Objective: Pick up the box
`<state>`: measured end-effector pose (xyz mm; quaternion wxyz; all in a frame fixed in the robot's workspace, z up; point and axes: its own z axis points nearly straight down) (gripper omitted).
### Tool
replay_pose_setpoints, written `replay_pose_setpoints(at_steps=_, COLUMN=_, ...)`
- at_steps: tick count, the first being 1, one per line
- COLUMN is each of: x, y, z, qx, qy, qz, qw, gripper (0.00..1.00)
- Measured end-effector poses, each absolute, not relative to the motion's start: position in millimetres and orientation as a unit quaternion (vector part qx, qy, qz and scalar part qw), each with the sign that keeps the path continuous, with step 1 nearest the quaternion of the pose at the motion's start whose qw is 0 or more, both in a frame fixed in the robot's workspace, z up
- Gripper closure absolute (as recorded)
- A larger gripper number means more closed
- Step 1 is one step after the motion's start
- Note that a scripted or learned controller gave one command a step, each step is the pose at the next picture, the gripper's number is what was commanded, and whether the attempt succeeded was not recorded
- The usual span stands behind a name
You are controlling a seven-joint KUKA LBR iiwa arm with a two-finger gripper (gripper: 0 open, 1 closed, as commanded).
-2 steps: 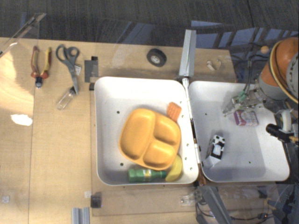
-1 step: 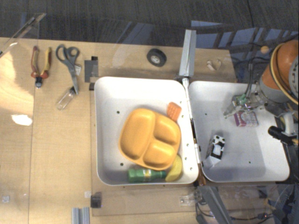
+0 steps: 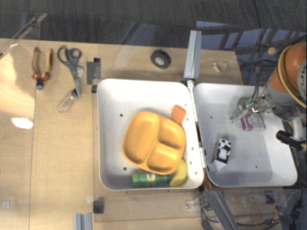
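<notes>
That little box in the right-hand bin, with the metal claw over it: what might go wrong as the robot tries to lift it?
1. The gripper sits over the upper left corner of the box, not its middle, so it might catch only an edge and slip off.
2. The box lies flat on the right bin floor, which may leave little to pinch.
3. The black-and-white object lies apart, lower left, so a bump there seems unlikely.

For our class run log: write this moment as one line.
arm: over right bin | gripper: above box | box: lying in bin
</notes>
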<state>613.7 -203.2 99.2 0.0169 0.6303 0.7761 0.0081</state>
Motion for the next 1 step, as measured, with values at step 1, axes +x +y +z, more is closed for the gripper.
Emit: replay_pose_setpoints(at_steps=1, x=614.1, y=-205.9, z=98.6, qx=0.596, qy=0.803, qz=0.0047, qw=0.014, gripper=0.00)
